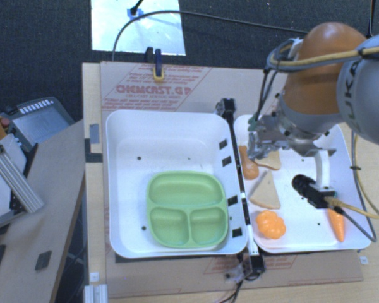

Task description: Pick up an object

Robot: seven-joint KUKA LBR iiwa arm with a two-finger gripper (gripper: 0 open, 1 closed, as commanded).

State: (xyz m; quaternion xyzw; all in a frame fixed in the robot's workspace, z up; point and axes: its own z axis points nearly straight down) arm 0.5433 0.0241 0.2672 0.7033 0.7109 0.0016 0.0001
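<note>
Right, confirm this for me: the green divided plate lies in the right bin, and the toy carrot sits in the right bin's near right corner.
One thing is wrong. The camera view shows the green divided plate lying in the left bin, not the right one. The rest holds: the toy carrot sits in the near right corner of the right bin.

Dark carpet floor (38, 30), shiny metal sheet (138, 16) lying on it up top, tan side table (31, 194) at left, cardboard (158, 84) underneath bins.
</note>
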